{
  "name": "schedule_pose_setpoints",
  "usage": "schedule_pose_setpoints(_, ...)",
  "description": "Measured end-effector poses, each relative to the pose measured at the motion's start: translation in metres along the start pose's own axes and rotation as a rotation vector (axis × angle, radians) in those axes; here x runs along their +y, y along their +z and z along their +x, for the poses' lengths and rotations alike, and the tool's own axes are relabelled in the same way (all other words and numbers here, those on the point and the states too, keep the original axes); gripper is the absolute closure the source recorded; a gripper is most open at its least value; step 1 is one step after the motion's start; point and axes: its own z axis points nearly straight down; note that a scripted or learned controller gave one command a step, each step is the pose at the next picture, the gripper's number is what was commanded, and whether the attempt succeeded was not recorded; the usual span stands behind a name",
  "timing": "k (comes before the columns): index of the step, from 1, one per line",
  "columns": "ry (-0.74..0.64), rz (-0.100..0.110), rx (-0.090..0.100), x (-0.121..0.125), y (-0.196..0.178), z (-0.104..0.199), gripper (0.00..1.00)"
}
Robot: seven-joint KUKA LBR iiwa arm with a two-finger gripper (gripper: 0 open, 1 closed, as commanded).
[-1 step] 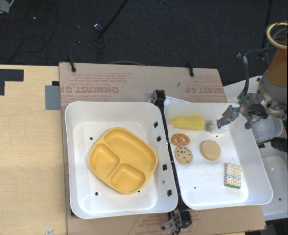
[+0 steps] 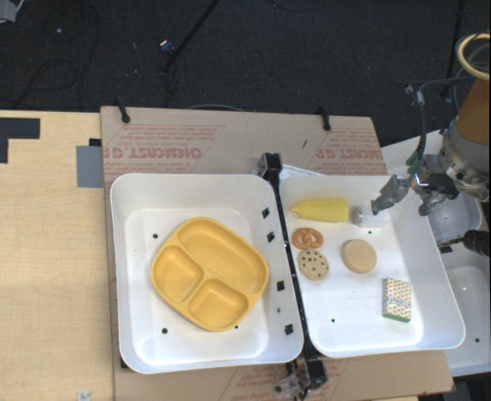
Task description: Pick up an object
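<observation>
The right bin [image 2: 429,324] holds a yellow bottle-shaped piece [image 2: 319,210] lying on its side, a pretzel [image 2: 307,239], a chocolate-chip cookie [image 2: 313,265], a round beige bun [image 2: 360,256] and a small patterned box [image 2: 397,299]. My gripper [image 2: 408,200] hangs over the bin's upper right part, to the right of the yellow piece and above the bun. Its fingers [image 2: 387,195] are spread apart, and it is open with nothing between them.
The left bin [image 2: 133,224] holds a yellow divided plate [image 2: 210,271]. A black divider [image 2: 283,257] runs between the two bins. Cardboard [image 2: 229,140] lies under both bins, and wooden bench top [image 2: 37,266] extends to the left.
</observation>
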Motion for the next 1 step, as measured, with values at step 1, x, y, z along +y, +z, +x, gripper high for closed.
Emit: schedule_pose_setpoints(1,0.000,0.005,0.001,-0.0053,0.0456,0.0054,0.00)
